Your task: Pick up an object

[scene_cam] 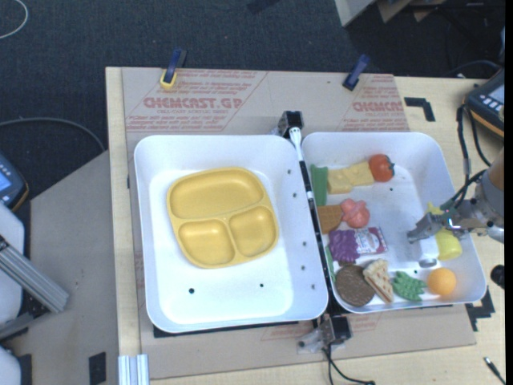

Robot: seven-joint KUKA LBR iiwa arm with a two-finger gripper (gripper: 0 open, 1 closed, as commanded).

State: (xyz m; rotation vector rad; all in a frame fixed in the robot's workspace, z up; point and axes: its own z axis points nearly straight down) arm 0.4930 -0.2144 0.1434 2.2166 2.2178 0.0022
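Just one camera here, fixed up high and looking down at a slant on the bench (240, 95). It's far enough back to catch both bins: left bin (160, 295) and right bin (417, 147).

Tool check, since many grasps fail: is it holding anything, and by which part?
Cannot be told: the tool sits low in the right bin beside a yellow object, with no clear grip.

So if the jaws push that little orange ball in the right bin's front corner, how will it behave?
The orange ball looks round and smooth, so it would probably roll away. The bin wall beside it might stop it. It likely slips from a loose pinch.
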